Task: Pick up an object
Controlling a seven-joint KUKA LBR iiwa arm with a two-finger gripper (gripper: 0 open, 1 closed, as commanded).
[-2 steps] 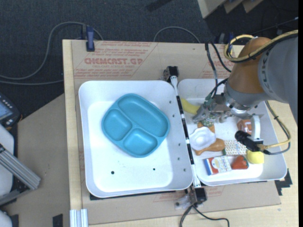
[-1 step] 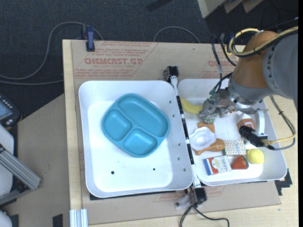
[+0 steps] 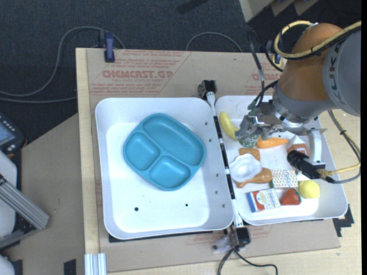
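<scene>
A: Nearest, lower right?
B: A lemon (image 3: 309, 189) and a carton (image 3: 264, 200) at the right bin's (image 3: 332, 209) front; a carrot (image 3: 272, 144) and banana (image 3: 227, 125) farther up, the likely picks.
A: The gripper (image 3: 250, 128)?
B: Low over the banana's right, presumably to grab; its state I cannot tell.
A: Left?
B: A blue plate (image 3: 164, 151) in the left bin (image 3: 112, 199).

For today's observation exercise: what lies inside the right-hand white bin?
The right bin holds a banana, carrot, fried egg, lemon and small carton. The arm covers the far corner.
</scene>
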